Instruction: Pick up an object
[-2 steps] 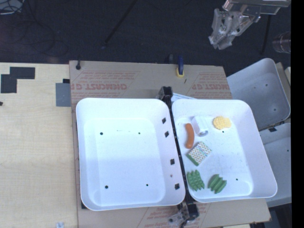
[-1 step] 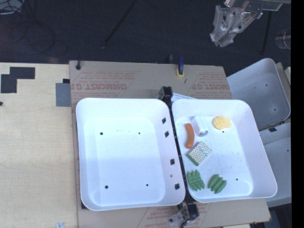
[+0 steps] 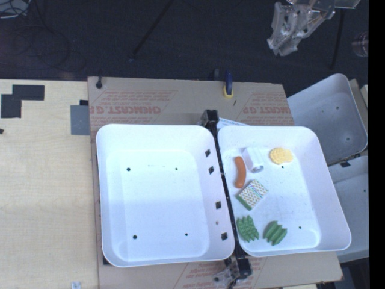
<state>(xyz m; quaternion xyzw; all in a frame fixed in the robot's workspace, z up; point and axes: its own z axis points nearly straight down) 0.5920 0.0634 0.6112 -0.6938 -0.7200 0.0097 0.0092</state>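
Hand (image 3: pixel 287 38), grip unclear, hangs far above right bin (image 3: pixel 325 185) holding sausage (image 3: pixel 239 171).

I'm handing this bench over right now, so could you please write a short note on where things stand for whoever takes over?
Gripper: raised at the top right of the camera view, beyond the bins, nothing visible between its fingers.
Things: all lie in the right bin: orange sausage, white cylinder, yellow round piece, patterned block, and two green pieces near its front edge.
Left bin: nothing to pick there.
Done: nothing lifted.
Left: choose one object, descend, grasp, lift.
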